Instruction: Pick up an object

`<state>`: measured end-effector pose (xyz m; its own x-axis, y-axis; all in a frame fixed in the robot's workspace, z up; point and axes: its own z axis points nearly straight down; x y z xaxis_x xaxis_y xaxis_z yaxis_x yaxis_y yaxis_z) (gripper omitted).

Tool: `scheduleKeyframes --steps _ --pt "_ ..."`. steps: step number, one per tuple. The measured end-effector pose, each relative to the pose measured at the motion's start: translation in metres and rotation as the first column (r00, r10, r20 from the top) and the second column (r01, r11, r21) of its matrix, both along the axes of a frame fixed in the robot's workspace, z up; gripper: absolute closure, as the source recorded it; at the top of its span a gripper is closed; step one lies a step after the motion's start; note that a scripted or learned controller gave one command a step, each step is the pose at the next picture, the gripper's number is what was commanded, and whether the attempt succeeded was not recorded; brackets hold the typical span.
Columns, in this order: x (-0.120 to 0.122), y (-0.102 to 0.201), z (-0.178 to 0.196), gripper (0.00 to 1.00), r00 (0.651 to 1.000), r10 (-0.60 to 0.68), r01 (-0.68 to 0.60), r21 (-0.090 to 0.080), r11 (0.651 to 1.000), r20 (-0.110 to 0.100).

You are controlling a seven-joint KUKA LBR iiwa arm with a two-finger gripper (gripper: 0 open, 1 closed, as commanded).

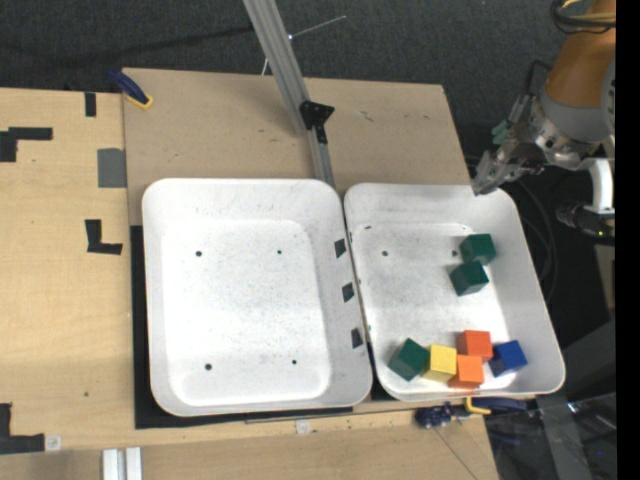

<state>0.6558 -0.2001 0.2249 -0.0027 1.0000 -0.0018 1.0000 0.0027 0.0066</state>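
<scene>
1. The claw (487, 178) hangs at the end of the grey arm with its orange band (583, 68), poised over the far right corner of the right shallow white plastic bin (530, 288); nothing sits between its tips, and whether they stand wide or narrow I cannot tell.
2. That right bin holds seven small cubes in all.
3. Three are dark green: two touching ones (473, 263) lie nearest, just below the claw, and the third (408, 359) sits far below it and to the left.
4. One yellow cube (443, 359) touches that third green one.
5. Two orange cubes (472, 356) stand stacked in depth beside the yellow, well below the claw.
6. One blue cube (508, 356) rests at the end of that row, almost straight below the claw.
7. The left shallow white plastic bin (170, 218) lies far to the claw's left on the wooden desk (200, 118).
</scene>
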Motion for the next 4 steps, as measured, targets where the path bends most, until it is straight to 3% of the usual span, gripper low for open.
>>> scheduleKeyframes --steps 1,4 --pt "0.000 0.001 0.012 1.00 1.000 -0.001 0.001 0.002 1.000 -0.006" --pt "0.004 0.168 0.008 1.00 1.000 0.004 -0.004 0.003 1.000 -0.008"
